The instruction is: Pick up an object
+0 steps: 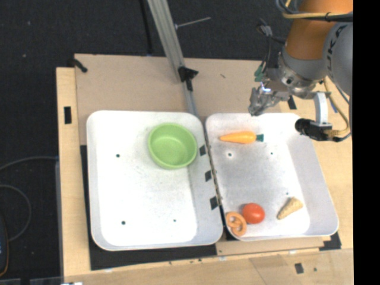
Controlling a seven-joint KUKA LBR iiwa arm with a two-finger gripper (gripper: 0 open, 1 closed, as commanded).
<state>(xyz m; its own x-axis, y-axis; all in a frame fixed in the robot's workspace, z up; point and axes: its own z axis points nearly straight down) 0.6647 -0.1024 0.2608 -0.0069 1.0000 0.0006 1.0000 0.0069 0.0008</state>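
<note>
Over at the far edge of the right bin [309, 177] the gripper [259, 107] is hanging just above the rim, and honestly I can't tell what state it's in. Nearest thing is a carrot [240, 138] lying right below it, while a tomato [253, 213], pretzel [236, 224] and cone-shaped wedge [290, 208] are sitting along the near side. Green bowl [172, 146] is chilling in the left bin [119, 195].

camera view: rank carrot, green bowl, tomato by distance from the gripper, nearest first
From the gripper, at the right bin's far edge:
1. carrot, just below it in the right bin's far part.
2. green bowl, off to the side in the left bin.
3. tomato, near the right bin's near edge.
</note>
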